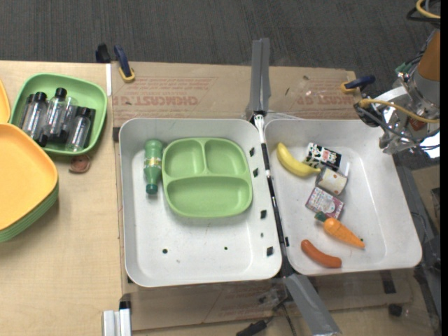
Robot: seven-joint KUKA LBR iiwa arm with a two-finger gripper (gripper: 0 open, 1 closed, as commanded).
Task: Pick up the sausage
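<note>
I see the sausage (pixel 321 253) lying in the right bin (pixel 392 180), near its front edge, just beside the carrot (pixel 343 232). The claw (pixel 392 128) hangs over that bin's right rear corner; I cannot tell how wide it stands. The desk (pixel 63 271) is pale wood with cardboard (pixel 182 93) under the bins; dark carpet (pixel 210 12) lies beyond.

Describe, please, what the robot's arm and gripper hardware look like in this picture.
At the right edge, the arm shows an orange-tan segment above a metallic grey wrist assembly. Yellow and black cables loop around it, with small green fittings nearby. The gripper end looks like dull grey metal.
</note>
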